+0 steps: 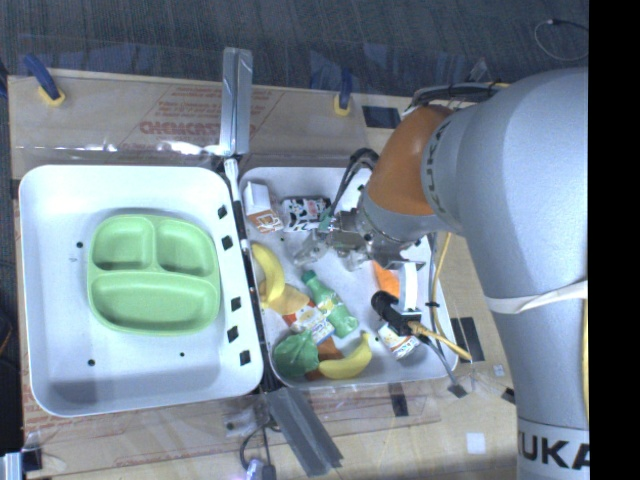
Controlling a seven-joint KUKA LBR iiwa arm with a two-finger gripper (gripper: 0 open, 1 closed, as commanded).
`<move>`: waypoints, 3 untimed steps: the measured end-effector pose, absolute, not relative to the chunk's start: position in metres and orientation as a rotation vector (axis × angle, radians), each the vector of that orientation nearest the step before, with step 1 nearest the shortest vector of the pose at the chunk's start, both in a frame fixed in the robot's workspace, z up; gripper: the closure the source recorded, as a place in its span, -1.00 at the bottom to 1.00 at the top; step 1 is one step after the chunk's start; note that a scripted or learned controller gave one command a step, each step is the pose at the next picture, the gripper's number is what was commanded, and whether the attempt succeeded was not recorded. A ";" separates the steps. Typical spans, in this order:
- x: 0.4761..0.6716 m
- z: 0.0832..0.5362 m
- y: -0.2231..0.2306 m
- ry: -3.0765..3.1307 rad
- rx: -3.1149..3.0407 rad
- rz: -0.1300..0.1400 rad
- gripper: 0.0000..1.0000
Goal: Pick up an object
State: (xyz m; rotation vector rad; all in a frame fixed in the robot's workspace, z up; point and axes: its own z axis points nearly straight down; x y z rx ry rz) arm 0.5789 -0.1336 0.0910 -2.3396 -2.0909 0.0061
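The grey arm with its orange band (pixel 405 163) is seen reaching in over the right-hand shallow white bin (pixel 262 183), and the two-finger gripper (pixel 335 240) is lowered into that bin's upper middle. Whether the gripper is open, closed or holding anything cannot be told (its tip is small and lost among cables and clutter).

Places are given from the green plastic bottle (pixel 328 304), which lies tilted near the middle of the right bin. Just above it the gripper is found. To its left, a yellow banana-shaped toy (pixel 268 272) is laid along the bin's left wall. Below it, a green leafy toy vegetable (pixel 294 354) and a second yellow banana (pixel 347 361) are set close together at the bin's lower edge. Up and to the left, a small black-and-white patterned carton (pixel 304 211) is placed beside an orange-and-white packet (pixel 262 220). To the right, an orange carrot-like piece (pixel 388 280) is partly seen.

Well to the left, a pale green divided plastic plate (pixel 153 273) is held in the left-hand white bin (pixel 40 268).
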 end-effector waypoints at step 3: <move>0.527 0.091 -0.118 -2.100 -2.332 0.004 -1.00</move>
